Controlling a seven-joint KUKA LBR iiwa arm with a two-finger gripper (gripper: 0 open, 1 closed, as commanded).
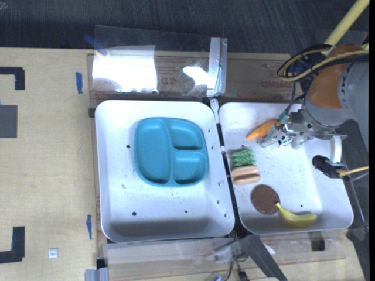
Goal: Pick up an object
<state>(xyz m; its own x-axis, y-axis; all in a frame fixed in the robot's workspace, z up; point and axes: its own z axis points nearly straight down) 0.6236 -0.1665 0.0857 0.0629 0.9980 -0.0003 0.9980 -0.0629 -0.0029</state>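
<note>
Down in the right bin (328, 215), the gripper (280, 134) sits right beside the carrot (261, 130), perhaps touching; its opening I cannot tell. Nearby lie a green piece (241, 156), sandwich (245, 173), brown disc (265, 198) and banana (296, 216).

The wooden bench (47, 157) bears two white bins, left (111, 209) and right (334, 209), side by side.

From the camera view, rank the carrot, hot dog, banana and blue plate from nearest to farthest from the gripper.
1. Carrot, right bin, just left of the gripper.
2. Hot dog, right bin, left edge.
3. Banana, right bin, front.
4. Blue plate, left bin.
</note>
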